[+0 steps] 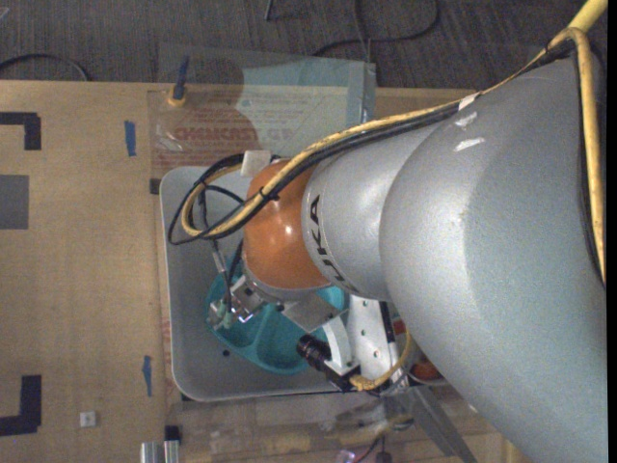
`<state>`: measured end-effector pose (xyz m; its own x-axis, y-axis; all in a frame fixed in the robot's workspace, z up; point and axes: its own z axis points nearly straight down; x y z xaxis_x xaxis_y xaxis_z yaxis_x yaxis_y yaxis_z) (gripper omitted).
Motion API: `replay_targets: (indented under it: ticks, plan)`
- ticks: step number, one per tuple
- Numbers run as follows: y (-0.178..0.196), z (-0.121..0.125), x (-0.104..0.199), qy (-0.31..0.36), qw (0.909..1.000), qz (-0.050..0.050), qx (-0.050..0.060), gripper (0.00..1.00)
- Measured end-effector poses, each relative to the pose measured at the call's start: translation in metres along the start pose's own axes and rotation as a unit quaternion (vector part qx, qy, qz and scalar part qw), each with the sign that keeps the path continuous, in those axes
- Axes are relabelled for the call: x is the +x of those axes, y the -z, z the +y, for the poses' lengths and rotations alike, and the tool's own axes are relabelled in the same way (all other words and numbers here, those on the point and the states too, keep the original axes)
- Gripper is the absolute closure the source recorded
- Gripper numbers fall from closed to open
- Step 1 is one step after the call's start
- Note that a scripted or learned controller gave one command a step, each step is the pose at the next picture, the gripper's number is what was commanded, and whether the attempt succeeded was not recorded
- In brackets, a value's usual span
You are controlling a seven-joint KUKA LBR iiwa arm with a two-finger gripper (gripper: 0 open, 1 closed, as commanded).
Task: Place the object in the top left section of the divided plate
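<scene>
Jaws hidden under the gripper (234,307) body (apart or together, I cannot tell), directly above the teal divided plate (275,350) in the white bin (188,258); the object itself can't be made out.
</scene>
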<state>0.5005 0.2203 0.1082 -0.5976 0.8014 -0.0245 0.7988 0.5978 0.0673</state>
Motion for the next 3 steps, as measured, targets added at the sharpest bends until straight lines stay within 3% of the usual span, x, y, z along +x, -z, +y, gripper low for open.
replay_targets:
  ticks: [1,2,3]
  plan:
    - [0.009,0.0,-0.002,-0.004,1.0,0.002,0.002,1.0]
    - [-0.006,-0.038,-0.029,-0.032,0.9993,0.014,0.013,1.0]
    - [-0.01,-0.022,-0.011,0.204,0.9789,0.01,0.017,1.0]
